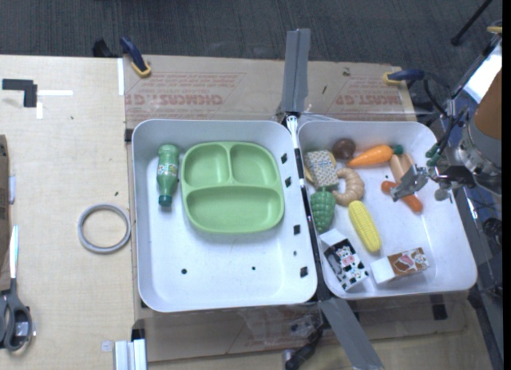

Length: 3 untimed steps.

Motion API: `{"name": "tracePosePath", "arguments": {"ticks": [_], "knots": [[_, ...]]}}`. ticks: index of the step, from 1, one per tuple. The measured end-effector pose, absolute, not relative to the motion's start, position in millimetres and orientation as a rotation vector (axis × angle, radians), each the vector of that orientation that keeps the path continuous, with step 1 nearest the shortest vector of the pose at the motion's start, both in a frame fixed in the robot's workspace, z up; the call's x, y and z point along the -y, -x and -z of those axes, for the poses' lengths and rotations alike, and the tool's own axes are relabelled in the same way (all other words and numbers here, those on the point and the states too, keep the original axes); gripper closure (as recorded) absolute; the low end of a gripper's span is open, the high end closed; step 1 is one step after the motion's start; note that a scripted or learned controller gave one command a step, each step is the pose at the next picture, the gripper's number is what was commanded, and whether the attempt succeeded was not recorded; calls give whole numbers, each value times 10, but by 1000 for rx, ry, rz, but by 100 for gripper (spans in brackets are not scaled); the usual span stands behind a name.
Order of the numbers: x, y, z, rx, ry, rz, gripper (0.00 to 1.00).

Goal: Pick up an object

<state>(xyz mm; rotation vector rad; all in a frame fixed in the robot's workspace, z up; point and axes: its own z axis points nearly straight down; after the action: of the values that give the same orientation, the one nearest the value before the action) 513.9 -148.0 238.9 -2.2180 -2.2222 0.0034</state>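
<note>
**Claw poised over the right bin, nothing yet in hand**

My claw (417,181) hangs low at the right side of the right bin (447,280), fingers spread apart, with no item between them. Just beneath and beside my fingertips lie a small orange piece (411,199) and a pale sausage (397,165); whether I touch either I cannot tell from above. Up and to my left rests the carrot (372,155), with a brown nut-like lump (344,149) beyond it. Further left sit the croissant (350,185) and a cracker block (321,168); below and left of me lies the corn (365,225), well apart from its neighbours. Nearer the front wall are a small carton (409,264) and a cow-print box (344,263). Far to my left, in the other bin, a green tray (232,188) and bottle (166,173) stand out of reach. I judge the best move is to settle straight down on the orange piece, centre it between the fingers, close firmly, then lift slowly clear of the sausage.
</note>
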Motion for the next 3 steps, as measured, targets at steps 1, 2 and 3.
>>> {"name": "tracePosePath", "arguments": {"ticks": [1,2,3], "knots": [[1141,-5087,-1238,2060,2368,-4,0],[1599,-4826,-1859,1988,2432,-3,0],[1345,-5229,-928,1976,2442,-1,0]]}}
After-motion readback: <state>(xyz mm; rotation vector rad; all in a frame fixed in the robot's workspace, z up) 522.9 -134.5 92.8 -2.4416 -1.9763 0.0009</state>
